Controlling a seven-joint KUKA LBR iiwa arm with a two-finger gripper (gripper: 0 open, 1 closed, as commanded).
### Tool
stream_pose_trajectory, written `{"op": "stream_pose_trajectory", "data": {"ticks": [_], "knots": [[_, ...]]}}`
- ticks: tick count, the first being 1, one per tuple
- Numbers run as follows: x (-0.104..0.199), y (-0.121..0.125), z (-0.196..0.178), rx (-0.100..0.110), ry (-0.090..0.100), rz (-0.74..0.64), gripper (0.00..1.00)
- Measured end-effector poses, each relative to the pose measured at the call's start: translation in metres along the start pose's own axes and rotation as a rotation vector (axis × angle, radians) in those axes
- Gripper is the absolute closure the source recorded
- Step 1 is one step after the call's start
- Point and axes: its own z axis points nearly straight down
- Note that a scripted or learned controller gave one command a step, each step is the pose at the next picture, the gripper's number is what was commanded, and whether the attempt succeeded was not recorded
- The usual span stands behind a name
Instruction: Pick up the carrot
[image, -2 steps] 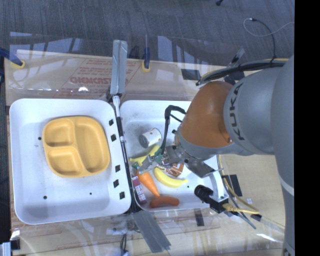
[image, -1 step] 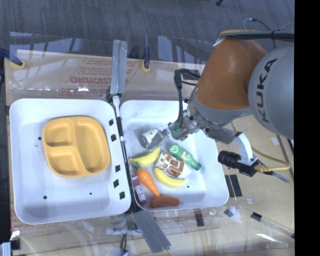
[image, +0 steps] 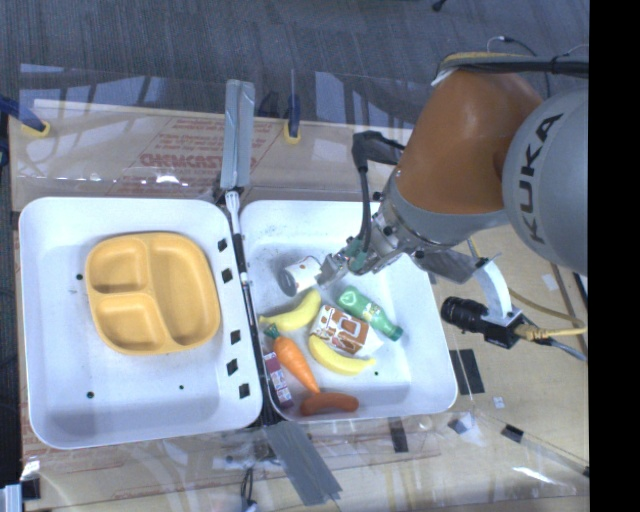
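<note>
The carrot (image: 296, 364) is orange with a green top and lies near the front left of the right bin (image: 425, 385), angled toward the front. My gripper (image: 343, 262) hangs over the middle of that bin, up and to the right of the carrot and apart from it. It hovers close to a small white cup (image: 298, 275). Nothing shows between its fingers.
Around the carrot lie two bananas (image: 293, 313) (image: 338, 358), a snack packet (image: 341, 329), a green bottle (image: 370, 312), a red sausage (image: 328, 404) and a small dark bar (image: 277, 378). The left bin (image: 55, 400) holds a yellow divided plate (image: 152, 291).
</note>
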Motion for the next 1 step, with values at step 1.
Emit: {"op": "stream_pose_trajectory", "data": {"ticks": [1], "knots": [[0.0133, 0.1004, -0.0004, 0.0, 0.001, -0.249, 1.0]]}}
